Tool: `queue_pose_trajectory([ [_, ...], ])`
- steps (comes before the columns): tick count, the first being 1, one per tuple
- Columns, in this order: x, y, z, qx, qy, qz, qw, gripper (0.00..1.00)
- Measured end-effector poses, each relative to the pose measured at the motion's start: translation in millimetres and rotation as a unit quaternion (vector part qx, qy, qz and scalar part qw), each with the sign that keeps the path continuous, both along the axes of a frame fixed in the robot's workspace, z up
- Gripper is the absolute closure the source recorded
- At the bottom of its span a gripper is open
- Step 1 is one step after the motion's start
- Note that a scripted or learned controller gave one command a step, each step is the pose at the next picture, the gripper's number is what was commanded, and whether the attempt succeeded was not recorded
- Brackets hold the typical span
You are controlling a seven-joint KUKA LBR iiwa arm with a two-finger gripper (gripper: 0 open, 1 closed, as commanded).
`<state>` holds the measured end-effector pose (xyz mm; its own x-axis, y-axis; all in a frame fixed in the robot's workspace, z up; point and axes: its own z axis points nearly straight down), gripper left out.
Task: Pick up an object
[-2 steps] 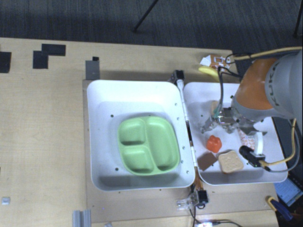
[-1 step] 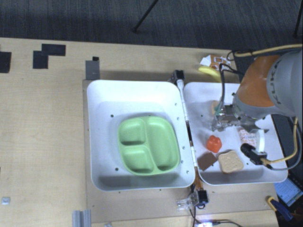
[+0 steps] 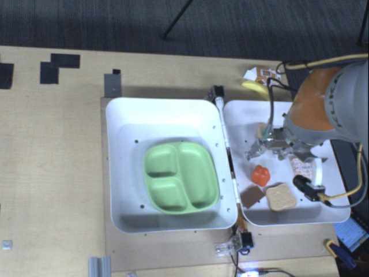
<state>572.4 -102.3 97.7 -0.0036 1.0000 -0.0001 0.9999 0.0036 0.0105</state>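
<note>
My gripper hangs over the middle of the right bin, its fingers spread apart with nothing between them. Just below it and slightly left lies a small orange-red object, apart from the fingers. A tan bread-like piece and a brown block lie near the bin's front wall. A white and pink packet sits at the right, partly under the arm.
The left bin holds a green divided plate. A yellow item and a wrapper lie on the bench behind the right bin. A black and yellow cable loops over the right bin's front right.
</note>
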Motion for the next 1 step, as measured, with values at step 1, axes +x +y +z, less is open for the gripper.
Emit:
queue_pose_trajectory([
  [1, -62.0, 9.1, -10.9, -0.0005, 0.001, -0.001, 1.0, 0.0],
])
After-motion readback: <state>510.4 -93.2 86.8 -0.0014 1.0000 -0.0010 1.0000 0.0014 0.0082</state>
